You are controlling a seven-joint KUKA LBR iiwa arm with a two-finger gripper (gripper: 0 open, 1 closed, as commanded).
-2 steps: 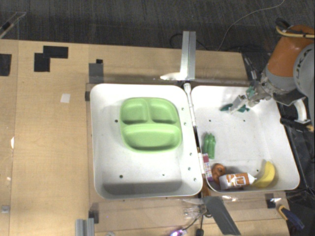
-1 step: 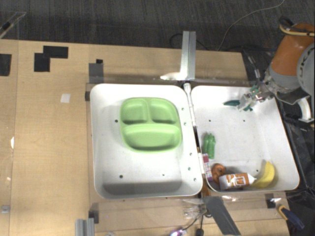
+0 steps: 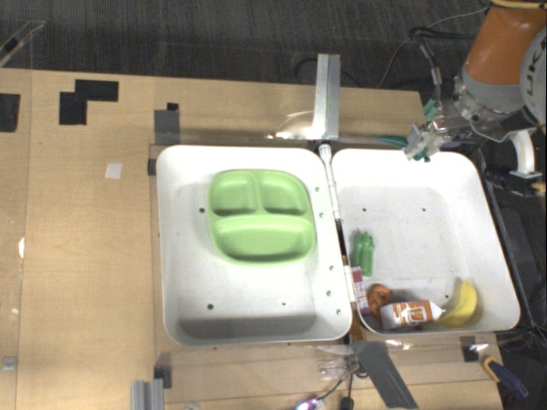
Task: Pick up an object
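A pale wooden bench (image 3: 85, 254) stood on dark carpet (image 3: 214, 15), carrying two white bins. The left bin (image 3: 175, 229) held a green divided tray (image 3: 261, 214). The claw (image 3: 422, 141) hovered over the right bin's (image 3: 427, 220) far rim; its opening could not be made out. A banana (image 3: 461, 304), carton (image 3: 412, 313) and green toy (image 3: 364, 251) lay along that bin's near side.

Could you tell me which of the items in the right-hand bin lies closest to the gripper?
The green toy by the bin's left wall; the banana, carton and brown item lie farther from the gripper.
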